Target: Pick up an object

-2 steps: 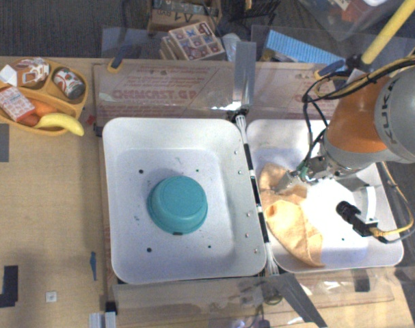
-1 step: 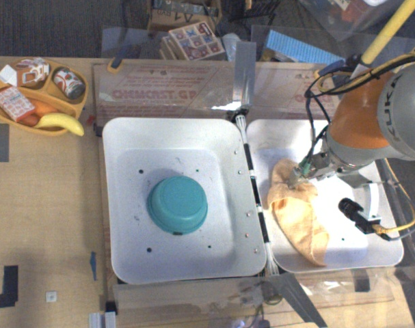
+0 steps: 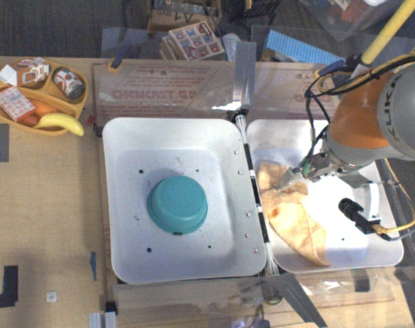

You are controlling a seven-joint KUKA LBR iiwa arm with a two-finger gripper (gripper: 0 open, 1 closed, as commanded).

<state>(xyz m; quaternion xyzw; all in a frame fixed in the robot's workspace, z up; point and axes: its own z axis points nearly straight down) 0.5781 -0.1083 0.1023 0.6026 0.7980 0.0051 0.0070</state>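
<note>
Firstly, nearest item: tan cloth [image 3: 299, 224], crumpled, lying in the right bin [image 3: 388, 257] against its left wall, one fold trailing toward the near rim. It is the likely object of the pick.

Item: teal bowl [image 3: 178, 204], overturned, alone near the middle of the left bin [image 3: 125, 142], well apart from the cloth and not in the way.

Item: claw [image 3: 294, 178], low over the far end of the cloth and seemingly touching it. Whether it is wide or narrow cannot be told from this angle, and no hold on the cloth is evident.

Risks, as judged:
- The claw may pinch only a thin top fold, so the limp fabric slips free on lifting.
- The divider [image 3: 251, 183] between the bins lies just beside the cloth, so a descent drifting left could strike it.
- The trailing fold could drag over the rim.

Item: grey arm with orange band [image 3: 361, 125], reaching in over the right bin's far side.

Farthest on the tabletop: yellow tray [image 3: 2, 108] at the far left, holding a banana [image 3: 60, 122] and small packets, clear of the work.
</note>
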